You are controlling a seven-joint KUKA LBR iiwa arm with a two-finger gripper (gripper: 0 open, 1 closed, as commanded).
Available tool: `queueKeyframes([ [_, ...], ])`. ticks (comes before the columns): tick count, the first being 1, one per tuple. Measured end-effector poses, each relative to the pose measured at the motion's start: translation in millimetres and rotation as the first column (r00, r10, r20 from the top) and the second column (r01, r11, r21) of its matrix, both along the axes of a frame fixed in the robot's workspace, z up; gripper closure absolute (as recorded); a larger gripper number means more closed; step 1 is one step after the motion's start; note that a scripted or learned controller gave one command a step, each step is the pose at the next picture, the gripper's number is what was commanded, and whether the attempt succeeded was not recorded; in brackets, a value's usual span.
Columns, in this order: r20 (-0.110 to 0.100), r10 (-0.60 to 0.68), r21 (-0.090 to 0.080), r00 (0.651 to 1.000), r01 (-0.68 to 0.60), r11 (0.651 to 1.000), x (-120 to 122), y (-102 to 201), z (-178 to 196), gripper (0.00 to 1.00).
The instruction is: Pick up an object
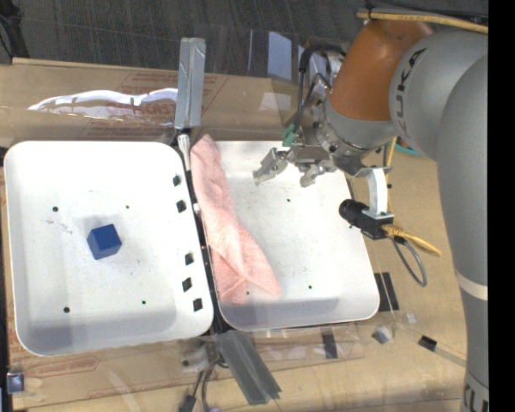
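While the grey arm (412, 84) is reaching in from the right, its gripper (287, 168) is hanging over the upper part of the right bin (343, 264) with its fingers spread apart and nothing between them. A pink cloth (227, 230) is lying crumpled along that bin's left wall, just beside the gripper and apart from it. A blue cube (105, 240) is sitting alone in the left bin (34, 170), well apart from the gripper, with the dividing rims standing between them.

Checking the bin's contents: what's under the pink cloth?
The cloth lies along the right bin's left wall, draped over the rim. Whatever lies beneath is covered.
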State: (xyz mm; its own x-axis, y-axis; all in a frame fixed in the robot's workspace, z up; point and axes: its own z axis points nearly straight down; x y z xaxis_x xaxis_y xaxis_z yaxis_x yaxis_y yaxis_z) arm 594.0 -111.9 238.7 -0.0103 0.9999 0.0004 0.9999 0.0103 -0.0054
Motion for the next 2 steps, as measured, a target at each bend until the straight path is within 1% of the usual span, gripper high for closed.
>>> queueKeyframes([
  [1,-0.001,-0.049,0.000,0.999,0.049,0.999,-44,-4,-86,0.00],
  [2,0.002,0.096,0.001,0.995,-0.096,0.995,-38,19,-147,0.00],
])
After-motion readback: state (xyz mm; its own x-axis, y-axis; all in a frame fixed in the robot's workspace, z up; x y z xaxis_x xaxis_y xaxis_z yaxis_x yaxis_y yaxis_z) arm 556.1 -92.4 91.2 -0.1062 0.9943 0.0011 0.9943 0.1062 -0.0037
